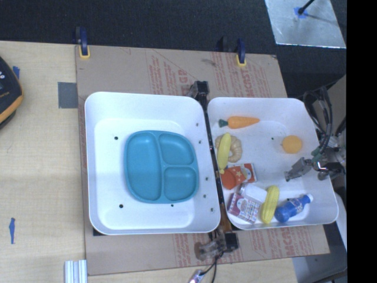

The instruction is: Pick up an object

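- The gripper (296, 171) is hovering at the right bin's (265, 106) right edge; can't tell how its jaws are standing.
- Carrot (242, 122), orange ball (291, 144), corn (270, 203) and blue bottle (291, 208) are lying in that bin.
- A blue plate (161, 165) is sitting in the left bin (106, 158).

Gripper (303, 168) small, dark grey metal, thin parts poking left. Black cables (321, 112) loop above it at far right. Tiny green and red spots near wrist. Rest blurry.
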`<state>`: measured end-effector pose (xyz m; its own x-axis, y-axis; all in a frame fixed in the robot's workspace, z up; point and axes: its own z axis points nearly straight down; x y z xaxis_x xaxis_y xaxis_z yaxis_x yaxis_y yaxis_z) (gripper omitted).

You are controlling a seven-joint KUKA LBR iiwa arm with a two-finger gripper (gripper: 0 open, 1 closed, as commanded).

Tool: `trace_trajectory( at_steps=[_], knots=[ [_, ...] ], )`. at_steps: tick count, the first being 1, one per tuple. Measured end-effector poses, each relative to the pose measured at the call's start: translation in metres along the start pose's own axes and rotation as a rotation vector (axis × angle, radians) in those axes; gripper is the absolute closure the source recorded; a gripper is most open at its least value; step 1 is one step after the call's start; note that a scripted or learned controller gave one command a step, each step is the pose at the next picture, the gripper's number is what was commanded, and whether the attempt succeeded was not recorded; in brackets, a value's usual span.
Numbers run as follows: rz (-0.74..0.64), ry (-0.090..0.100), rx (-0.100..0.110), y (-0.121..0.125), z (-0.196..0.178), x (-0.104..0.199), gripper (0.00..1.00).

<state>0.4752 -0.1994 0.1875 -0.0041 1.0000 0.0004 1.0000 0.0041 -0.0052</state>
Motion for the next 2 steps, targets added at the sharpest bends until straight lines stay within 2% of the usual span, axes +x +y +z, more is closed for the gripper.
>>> trace_trajectory(
  at_steps=[1,2],
  knots=[
    [-0.001,-0.001,0.0,0.069,0.096,-0.013,0.0],
    [0.0,0.0,-0.004,0.13,0.094,0.001,0.0]
  ],
)
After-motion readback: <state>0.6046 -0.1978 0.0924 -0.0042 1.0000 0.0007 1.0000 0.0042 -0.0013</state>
